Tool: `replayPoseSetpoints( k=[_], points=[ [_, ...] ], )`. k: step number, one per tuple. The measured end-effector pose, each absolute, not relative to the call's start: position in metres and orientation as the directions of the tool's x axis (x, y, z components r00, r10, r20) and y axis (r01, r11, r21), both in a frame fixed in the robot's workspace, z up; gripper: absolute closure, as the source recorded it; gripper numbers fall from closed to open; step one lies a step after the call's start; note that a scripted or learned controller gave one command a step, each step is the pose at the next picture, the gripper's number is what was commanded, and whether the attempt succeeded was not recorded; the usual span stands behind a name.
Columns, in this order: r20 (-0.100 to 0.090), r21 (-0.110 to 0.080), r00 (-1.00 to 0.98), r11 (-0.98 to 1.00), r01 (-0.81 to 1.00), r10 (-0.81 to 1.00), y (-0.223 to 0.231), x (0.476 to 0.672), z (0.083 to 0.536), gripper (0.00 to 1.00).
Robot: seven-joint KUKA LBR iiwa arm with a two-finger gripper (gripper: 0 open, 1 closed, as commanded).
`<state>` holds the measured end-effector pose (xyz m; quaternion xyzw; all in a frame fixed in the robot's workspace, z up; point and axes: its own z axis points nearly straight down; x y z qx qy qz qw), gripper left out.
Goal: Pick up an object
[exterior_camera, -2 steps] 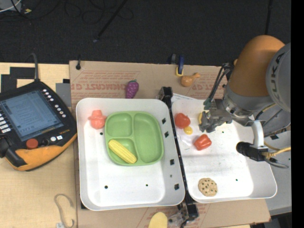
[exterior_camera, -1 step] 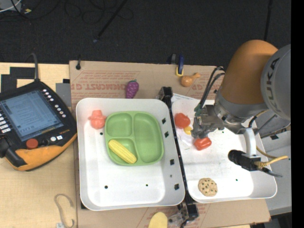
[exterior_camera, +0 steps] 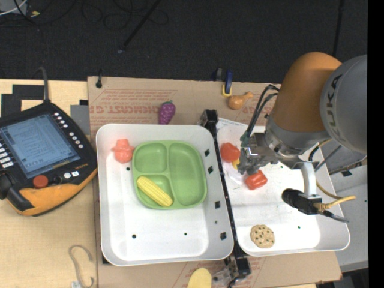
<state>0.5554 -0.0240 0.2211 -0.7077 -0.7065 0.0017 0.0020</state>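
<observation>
From my remote seat I have the gripper [exterior_camera: 248, 159] low in the right bin [exterior_camera: 336, 239], but the wrist blocks my view and I cannot tell whether it has closed on anything. Two red pieces are candidates: the pepper [exterior_camera: 256, 180] just below it and the tomato [exterior_camera: 229, 152] touching its left side, so it may nudge either one away or pinch between them. The cookie [exterior_camera: 262, 236] lies well below, and the corn [exterior_camera: 155, 191] sits far left in the green plate [exterior_camera: 189, 182].
</observation>
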Motion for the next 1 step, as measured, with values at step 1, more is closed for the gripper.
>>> replayPoseSetpoints(
  k=[1],
  points=[
    [0.001, -0.002, 0.000, 0.000, 1.000, 1.000, -0.0211, 0.5503, 0.2363, 1.00]
  ],
)
